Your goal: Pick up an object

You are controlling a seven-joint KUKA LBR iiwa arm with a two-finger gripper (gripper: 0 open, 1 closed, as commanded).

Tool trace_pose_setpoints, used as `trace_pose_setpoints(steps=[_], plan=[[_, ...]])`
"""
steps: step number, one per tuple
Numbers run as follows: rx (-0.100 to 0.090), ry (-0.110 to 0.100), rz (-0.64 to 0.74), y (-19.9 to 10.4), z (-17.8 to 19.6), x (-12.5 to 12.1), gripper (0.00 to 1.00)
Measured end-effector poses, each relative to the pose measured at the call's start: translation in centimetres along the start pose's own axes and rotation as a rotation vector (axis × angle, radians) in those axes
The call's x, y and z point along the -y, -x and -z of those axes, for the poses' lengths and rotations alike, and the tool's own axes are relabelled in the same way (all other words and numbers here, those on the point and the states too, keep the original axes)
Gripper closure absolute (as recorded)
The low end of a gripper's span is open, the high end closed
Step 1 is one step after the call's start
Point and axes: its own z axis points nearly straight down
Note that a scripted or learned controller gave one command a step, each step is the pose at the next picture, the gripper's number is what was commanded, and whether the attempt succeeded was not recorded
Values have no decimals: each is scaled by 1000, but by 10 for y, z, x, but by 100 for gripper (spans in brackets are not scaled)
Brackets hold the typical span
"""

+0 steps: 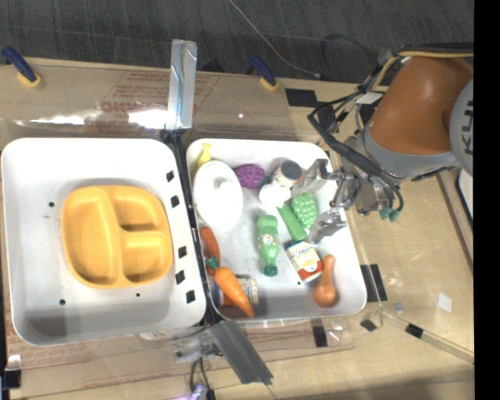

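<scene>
Tool [327, 200] over right bin [350, 294] | finger state unclear | green object [302, 212] partly hidden

Both bins [33, 248] white. Left bin: yellow divided tray [117, 233]. Right bin: white bowl [217, 193], purple grapes [250, 176], yellow banana [203, 154], green bottle [268, 242], green ridged item [302, 210], orange carrot [231, 288], orange-brown gourd [325, 283], carton [303, 259] in white, red and green. Arm [417, 111] grey with orange band. Bench [417, 257] tan, clamps [21, 65] blue with yellow tips.
</scene>
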Motion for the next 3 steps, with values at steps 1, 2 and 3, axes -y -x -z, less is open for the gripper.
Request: trace_pose_setpoints(steps=[1,2,3], plan=[[8,-1,-85,-59,-143,21,0],[7,-1,-74,-57,-133,18,100],[10,-3,-25,-26,-14,17,100]])
